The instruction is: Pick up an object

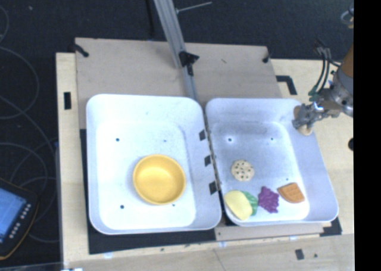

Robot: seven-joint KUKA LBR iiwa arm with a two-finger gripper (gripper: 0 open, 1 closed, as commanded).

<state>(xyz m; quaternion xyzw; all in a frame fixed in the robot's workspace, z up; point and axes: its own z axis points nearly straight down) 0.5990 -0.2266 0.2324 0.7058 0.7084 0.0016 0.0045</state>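
The right bin [262,115] holds a round cookie [242,170] near its middle. Along its front edge lie a yellow-green corn piece [240,204], a purple grape bunch [268,199] and an orange bread slice [292,193]. A yellow bowl [158,178] sits in the left bin [119,121]. My gripper [305,120] hangs over the right bin's far right rim, well away from the food pieces. Its tip looks small and blurred, and nothing shows between its fingers.
A grey metal pole [169,22] slants from the top down to the gap between the bins. The bins rest on a tan bench [226,67]. Cables and a tablet [12,216] lie on the dark floor at the left.
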